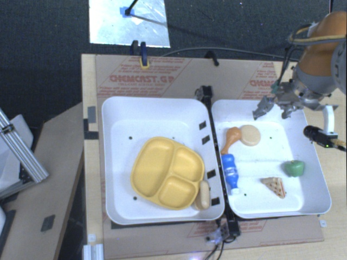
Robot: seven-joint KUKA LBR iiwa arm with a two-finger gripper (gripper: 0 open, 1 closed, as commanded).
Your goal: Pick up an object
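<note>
My gripper (274,110) hangs over the back edge of the right bin (312,199), open, with nothing between its fingers. In that bin an orange drumstick (232,138) lies beside a round beige bun (250,135), just in front of and to the left of the gripper. A blue bottle (230,172) lies along the bin's left wall. A tan wedge-shaped slice (275,187) sits near the front, and a green apple (294,168) rests at the right side.
The left bin (116,145) holds a yellow divided plate (167,172) with a pale bread roll (203,195) at its front right corner. A black divider strip (209,123) runs between the bins. A blue and yellow clamp (143,54) sits behind the bench.
</note>
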